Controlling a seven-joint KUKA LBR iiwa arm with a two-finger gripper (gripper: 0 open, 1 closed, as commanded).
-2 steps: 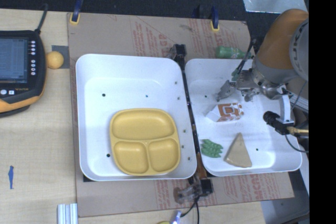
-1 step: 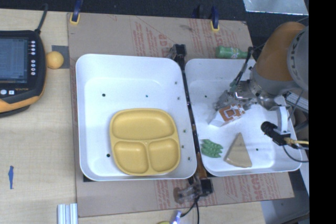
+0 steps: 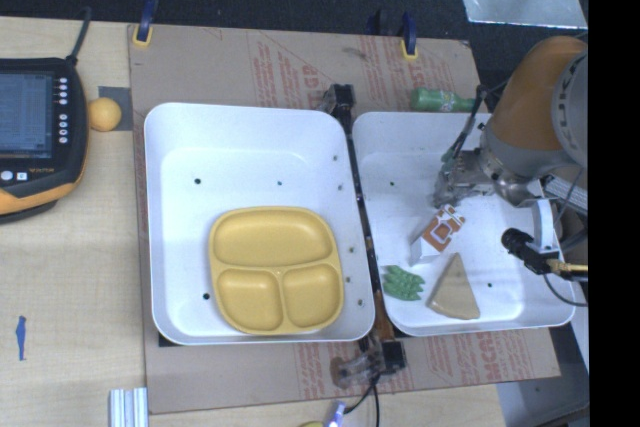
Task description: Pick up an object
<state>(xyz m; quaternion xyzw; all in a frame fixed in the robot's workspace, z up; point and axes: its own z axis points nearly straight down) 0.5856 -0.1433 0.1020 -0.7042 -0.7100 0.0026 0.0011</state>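
Just below claw (image 3: 455,183), small packet (image 3: 441,231), right bin (image 3: 400,140)

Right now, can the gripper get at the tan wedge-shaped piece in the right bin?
Probably yes. The tan wedge-shaped piece lies flat near the front of the right white bin, nothing on top. The gripper hovers in the same bin; a small orange-and-white packet lies between them, a green leafy item alongside.
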